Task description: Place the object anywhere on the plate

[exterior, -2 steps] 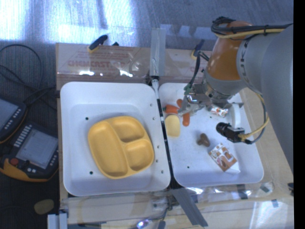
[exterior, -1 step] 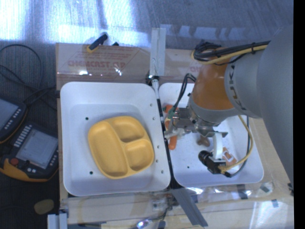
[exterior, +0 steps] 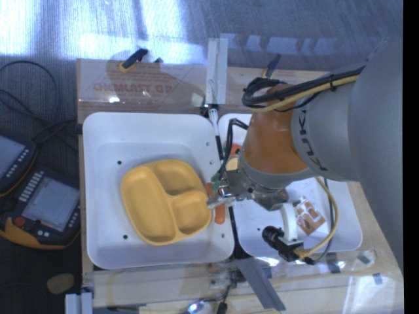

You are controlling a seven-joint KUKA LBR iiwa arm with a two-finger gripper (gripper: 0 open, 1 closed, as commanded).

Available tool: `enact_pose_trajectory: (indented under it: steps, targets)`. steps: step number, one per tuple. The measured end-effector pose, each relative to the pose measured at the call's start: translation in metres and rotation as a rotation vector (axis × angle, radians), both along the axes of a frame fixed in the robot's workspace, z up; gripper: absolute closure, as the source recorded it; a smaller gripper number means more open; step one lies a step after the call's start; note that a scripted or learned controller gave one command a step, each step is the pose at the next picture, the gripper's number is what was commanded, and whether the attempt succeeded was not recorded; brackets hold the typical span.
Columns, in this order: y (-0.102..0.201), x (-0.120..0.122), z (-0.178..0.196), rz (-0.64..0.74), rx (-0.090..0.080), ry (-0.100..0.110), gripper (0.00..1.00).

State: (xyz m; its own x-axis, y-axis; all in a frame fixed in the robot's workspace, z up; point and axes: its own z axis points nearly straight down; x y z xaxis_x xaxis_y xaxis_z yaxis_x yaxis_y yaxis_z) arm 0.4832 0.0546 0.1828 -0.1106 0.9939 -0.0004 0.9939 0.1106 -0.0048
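Arm [exterior: 275, 149] is reaching in from the right of the plate [exterior: 154, 198], with the orange band sitting just beside the plate's right rim. Gripper [exterior: 219, 195] is hanging right at that rim, level with the plate's smaller right-hand compartments.

Can't tell how wide the gripper is standing or whether it's got anything. The wrist is covering it and that spot is too small and cluttered to read.

Task object looks like the small orange-red piece [exterior: 220, 213]. It's showing just beside the plate's right rim, directly below the gripper and about over the right wall of the left bin [exterior: 98, 175]. It's not lying in any plate compartment. Can't tell whether it's lifted or resting on the wall.

The plate is yellow with three compartments. It's lying flat in the left bin and turned at a slant. All three compartments are showing bare yellow.

Right bin [exterior: 340, 234] is sitting to the right of the plate, past the arm. A small brown-and-white item [exterior: 308, 216] is lying in it, well apart from the plate.

A clear sheet with red lettering [exterior: 144, 84] is lying on the worktop [exterior: 88, 103] beyond the plate's far side. A teach pendant [exterior: 33, 201] is lying off the worktop, well to the plate's left.
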Motion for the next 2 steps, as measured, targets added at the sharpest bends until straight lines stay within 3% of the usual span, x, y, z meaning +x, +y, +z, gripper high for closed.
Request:
enact_pose_trajectory:
  steps: [1,2]
  targets:
    - [-0.0009,0.0004,0.0080,-0.002,0.001,0.003,1.00]
    - [-0.0008,0.0003,0.0080,-0.002,0.001,0.003,0.00]
